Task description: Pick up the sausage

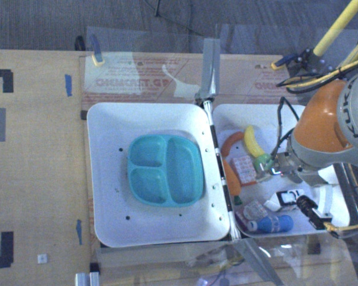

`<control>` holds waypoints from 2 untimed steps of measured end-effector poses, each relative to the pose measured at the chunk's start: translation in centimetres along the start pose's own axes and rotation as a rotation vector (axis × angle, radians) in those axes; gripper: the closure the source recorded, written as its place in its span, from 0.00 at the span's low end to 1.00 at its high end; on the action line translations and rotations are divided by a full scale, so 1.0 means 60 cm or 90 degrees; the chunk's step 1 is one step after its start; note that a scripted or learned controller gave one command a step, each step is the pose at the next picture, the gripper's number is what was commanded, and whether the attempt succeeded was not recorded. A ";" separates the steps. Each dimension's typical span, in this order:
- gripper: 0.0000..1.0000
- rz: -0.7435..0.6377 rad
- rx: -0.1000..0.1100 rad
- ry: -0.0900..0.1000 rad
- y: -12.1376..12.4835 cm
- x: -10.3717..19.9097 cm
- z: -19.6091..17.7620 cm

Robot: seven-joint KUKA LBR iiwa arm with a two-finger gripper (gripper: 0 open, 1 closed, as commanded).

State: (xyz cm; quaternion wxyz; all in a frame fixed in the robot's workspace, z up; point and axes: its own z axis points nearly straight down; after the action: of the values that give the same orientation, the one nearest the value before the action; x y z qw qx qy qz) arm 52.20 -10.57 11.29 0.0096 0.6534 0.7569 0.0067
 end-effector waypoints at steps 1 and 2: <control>0.00 0.000 0.000 0.000 0.000 0.000 0.000; 0.00 -0.056 0.006 0.001 -0.062 0.025 0.038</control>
State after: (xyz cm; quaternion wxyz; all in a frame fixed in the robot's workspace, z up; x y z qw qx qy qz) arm 48.34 -9.62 8.90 0.0066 0.6194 0.7851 0.0033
